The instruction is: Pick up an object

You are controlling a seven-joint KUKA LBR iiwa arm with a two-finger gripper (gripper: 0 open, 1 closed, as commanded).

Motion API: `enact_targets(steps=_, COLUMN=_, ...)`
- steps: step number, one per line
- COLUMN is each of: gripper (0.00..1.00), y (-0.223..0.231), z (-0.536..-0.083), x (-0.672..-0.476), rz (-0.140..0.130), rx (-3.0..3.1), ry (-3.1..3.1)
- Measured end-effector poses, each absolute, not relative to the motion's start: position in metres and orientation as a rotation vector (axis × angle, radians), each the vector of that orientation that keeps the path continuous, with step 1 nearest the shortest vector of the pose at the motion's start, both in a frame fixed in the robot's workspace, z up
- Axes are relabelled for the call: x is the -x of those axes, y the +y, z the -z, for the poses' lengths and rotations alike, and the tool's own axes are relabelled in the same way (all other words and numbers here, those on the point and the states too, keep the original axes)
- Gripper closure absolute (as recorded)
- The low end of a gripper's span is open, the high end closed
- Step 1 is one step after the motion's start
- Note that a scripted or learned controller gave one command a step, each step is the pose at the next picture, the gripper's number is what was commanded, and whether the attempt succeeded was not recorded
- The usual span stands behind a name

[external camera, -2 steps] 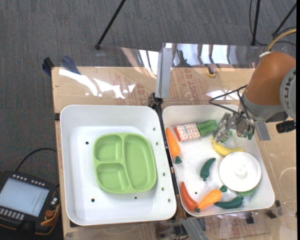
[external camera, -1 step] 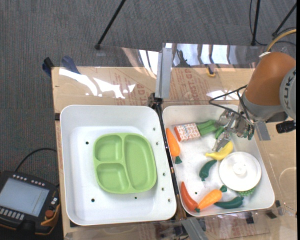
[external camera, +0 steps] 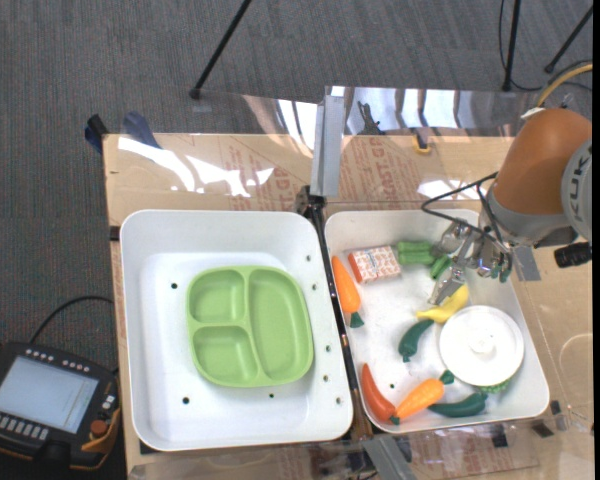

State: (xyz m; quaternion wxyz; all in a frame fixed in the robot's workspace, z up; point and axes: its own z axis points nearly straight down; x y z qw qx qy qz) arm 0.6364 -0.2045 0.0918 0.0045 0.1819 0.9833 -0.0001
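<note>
My gripper (external camera: pixel 450 280) hangs low over the back middle of the right bin (external camera: pixel 535 393), below the orange wrist band. Its tip is just above a yellow banana-shaped toy (external camera: pixel 447 309) and beside a green vegetable toy (external camera: pixel 416 252). Nothing can be seen held in it. Around it lie a red-and-white box (external camera: pixel 373 263), an orange carrot (external camera: pixel 345 286) along the bin's left wall, a dark green toy (external camera: pixel 413 337), and a white round dish (external camera: pixel 480 346). Near the front are a second carrot (external camera: pixel 420 396), a red-orange pepper (external camera: pixel 376 393) and another dark green piece (external camera: pixel 461 405).
The left bin (external camera: pixel 145 368) holds a light green divided plate (external camera: pixel 250 325). A metal post (external camera: pixel 326 148) stands behind the gap between the bins. A teach pendant (external camera: pixel 45 398) lies on the floor at the lower left. Black cables run from the wrist over the right bin's back.
</note>
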Motion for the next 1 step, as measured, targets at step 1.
enact_targets(steps=1, gripper=1.00, y=-0.2026, z=-0.1030, x=-0.6383, rz=-0.001, rx=-0.563, ry=3.077)
